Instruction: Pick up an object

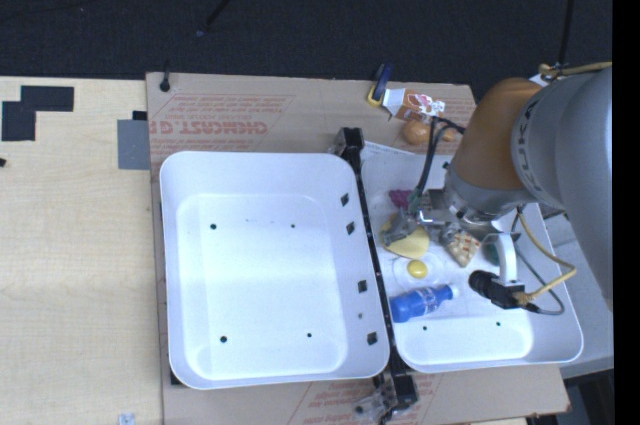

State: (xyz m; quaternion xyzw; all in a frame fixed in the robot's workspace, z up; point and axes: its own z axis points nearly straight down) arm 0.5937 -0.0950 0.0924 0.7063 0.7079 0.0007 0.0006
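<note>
Two white bins [190, 213] sit on a brown board printed with red lettering [215, 126]. Inside one lie a blue bottle [420, 302] and a yellow piece [417, 268]. The arm [560, 143] is grey with an orange band.

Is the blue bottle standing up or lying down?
Lying down. The blue plastic bottle rests on its side on the right white bin's floor, its pale cap pointing right.
</note>
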